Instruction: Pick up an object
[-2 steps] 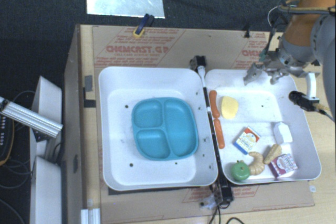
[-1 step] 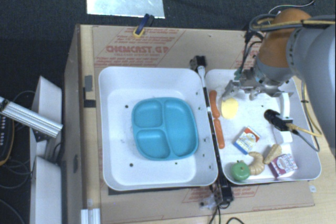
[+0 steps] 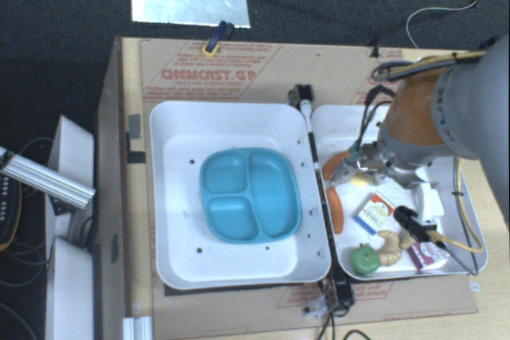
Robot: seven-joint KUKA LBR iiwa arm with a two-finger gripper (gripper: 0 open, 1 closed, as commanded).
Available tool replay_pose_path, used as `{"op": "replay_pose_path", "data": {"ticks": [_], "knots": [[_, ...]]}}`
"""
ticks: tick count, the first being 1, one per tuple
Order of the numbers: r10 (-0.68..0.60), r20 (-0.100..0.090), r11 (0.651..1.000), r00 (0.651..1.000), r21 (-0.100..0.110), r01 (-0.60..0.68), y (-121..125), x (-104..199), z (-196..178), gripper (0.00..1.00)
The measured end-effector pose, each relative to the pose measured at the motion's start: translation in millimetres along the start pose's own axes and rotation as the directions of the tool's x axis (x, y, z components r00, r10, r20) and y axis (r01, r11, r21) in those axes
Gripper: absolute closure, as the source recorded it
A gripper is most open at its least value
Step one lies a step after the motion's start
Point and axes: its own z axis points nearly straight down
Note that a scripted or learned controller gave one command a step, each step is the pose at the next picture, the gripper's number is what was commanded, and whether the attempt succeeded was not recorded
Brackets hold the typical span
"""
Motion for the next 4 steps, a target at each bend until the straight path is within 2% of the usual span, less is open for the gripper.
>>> {"op": "replay_pose_path", "data": {"ticks": [1,2,3,4], "knots": [[-0.003,0.000,1.000,1.000,-0.003,0.003,45.2,-14.9,-0.7,0.00],[-0.001,0.000,1.000,1.000,-0.001,0.001,7.3,-46.0,-0.3,0.00],[-0.003,-0.001,1.000,1.000,-0.003,0.003,56.3,-14.6,-0.9,0.00],[-0.006,0.000,1.000,1.000,-0.006,0.006,57.3,-14.7,-11.9,1.00]]}}
